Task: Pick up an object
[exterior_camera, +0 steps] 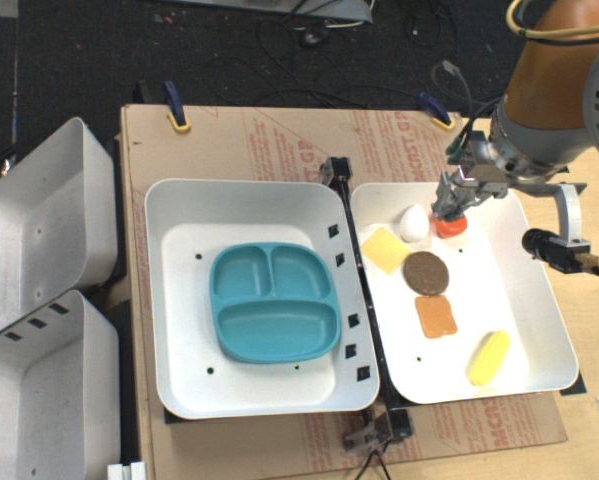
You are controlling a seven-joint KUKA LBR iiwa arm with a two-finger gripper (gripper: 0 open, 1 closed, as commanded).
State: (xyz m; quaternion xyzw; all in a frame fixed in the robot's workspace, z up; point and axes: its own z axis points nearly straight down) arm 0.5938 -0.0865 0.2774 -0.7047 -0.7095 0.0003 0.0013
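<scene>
The right bin (539,298) holds several small items. A white egg-like ball (413,222) lies at its far side beside a small red piece (453,228). A yellow square (383,250), a brown disc (425,273), an orange slab (435,317) and a yellow oblong piece (488,357) run toward the near edge. My gripper (451,209) hangs right over the red piece, its tip down at it and covering the piece's top. Whether it touches the piece is hidden.
A teal divided plate (275,301) lies in the left bin (169,268). A black divider (354,268) with clips runs between the bins. Two spare white bins (39,268) sit off the bench to the left. A black fixture (554,248) juts over the right bin's far right rim.
</scene>
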